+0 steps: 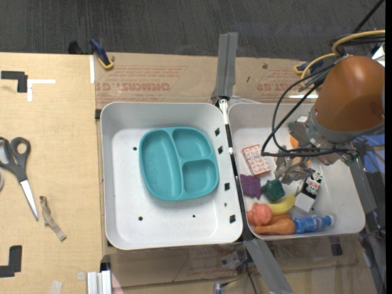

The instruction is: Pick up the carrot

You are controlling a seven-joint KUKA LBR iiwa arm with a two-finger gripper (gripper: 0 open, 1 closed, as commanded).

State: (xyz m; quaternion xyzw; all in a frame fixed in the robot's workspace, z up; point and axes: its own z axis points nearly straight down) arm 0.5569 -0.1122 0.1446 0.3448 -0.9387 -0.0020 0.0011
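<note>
Left bin (116,182) holds a teal tray (179,163). Right bin (343,222) holds toys; the carrot (277,226) lies at its front edge beside a bottle (313,223). Gripper (294,171) above: opening cannot be told.

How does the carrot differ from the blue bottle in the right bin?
The carrot is orange and tapered; the blue bottle is blue, see-through, and straight-sided. The carrot lies nearer the divider, against other toy food; the bottle lies farther right. Both lie on their sides along the right bin's front edge, touching end to end.
</note>
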